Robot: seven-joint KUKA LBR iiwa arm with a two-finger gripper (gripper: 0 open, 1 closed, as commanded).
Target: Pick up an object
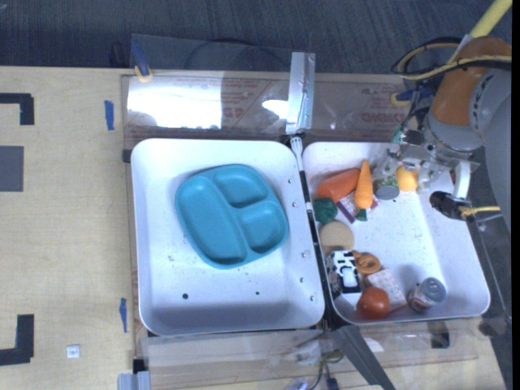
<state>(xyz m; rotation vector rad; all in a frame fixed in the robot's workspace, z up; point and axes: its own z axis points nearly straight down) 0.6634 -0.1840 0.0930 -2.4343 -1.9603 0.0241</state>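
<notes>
While the gripper (409, 162) hangs over the far right corner of the right bin (455, 254), I cannot tell how it is set. A carrot (364, 184) lies just to its left, long axis running near to far.

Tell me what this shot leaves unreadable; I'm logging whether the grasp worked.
- gripper, camera view: the wrist hardware covers it, so any hold cannot be judged.
- yellow object: partly covered by the gripper, identity unclear.
- small can: label too small to read.
- arm: cut off by the right edge.
</notes>
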